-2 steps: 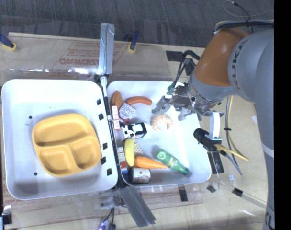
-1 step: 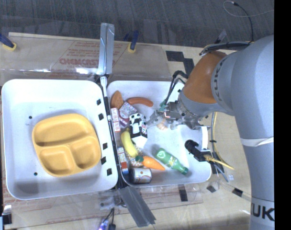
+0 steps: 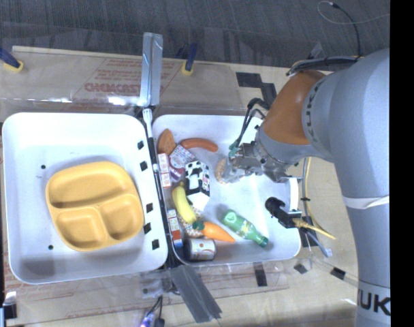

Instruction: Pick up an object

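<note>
Claw (image 3: 229, 169) sits low in the right bin (image 3: 261, 122), over a small tan round thing (image 3: 221, 172) — can't tell how wide it's open or if it has hold of anything. Left of claw: sausage (image 3: 199, 144), black-white carton (image 3: 197, 179), banana (image 3: 183, 206). Below it — green bottle (image 3: 244, 227), carrot (image 3: 217, 233), can (image 3: 199, 249). Far left, yellow tray (image 3: 93, 204) in the other bin (image 3: 30, 131).
</note>
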{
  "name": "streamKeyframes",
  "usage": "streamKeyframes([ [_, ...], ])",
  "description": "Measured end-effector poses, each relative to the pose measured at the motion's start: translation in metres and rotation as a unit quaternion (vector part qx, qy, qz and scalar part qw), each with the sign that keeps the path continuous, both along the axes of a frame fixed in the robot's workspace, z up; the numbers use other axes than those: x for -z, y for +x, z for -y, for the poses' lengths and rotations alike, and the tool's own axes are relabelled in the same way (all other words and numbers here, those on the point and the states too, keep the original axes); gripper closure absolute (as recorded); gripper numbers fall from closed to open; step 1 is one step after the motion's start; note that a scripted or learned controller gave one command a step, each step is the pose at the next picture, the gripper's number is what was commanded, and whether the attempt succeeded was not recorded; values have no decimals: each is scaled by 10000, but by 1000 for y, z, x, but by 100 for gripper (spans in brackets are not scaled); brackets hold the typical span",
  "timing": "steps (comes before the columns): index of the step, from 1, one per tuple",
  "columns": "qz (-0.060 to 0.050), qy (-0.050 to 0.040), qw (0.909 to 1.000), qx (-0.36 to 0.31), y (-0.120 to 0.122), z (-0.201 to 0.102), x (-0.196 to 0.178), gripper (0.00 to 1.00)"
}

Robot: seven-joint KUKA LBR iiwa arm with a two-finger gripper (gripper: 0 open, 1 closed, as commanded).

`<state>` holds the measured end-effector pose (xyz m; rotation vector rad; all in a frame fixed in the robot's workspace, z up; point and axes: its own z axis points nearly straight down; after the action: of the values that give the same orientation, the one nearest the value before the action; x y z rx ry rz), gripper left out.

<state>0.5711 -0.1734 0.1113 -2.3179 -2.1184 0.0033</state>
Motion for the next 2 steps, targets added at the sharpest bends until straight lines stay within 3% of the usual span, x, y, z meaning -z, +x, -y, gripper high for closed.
streamKeyframes([
  [1,-1,-1,10000,-2,0,0,0,0],
  [2,-14,-1,10000,-20,0,0,-8,100],
])
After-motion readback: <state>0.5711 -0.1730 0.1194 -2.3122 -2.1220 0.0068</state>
